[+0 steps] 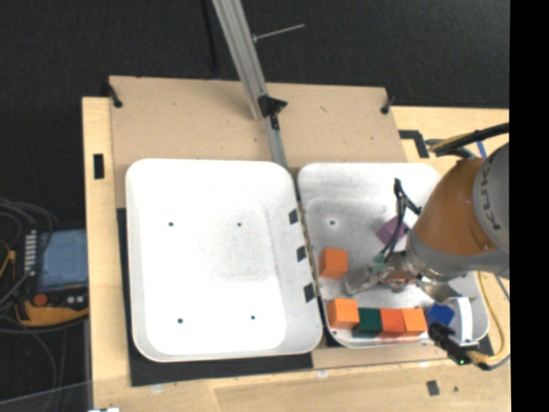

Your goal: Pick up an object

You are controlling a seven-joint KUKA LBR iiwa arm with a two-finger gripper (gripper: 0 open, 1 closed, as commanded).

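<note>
My gripper (371, 275) hangs low in the right bin (360, 183), just beside the orange block (334, 263); I can't tell its state. That block looks light and rigid, so I'd pinch its flat opposite sides.

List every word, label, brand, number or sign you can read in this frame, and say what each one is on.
No text can be read in this frame.
Arm: dark marks on its grey housing at the right edge look like part of a brand name, cut off and too blurred to read.
Blue device left of the bench: no readable label.
Blocks, such as the orange block, and the right bin: plain, no markings.
</note>
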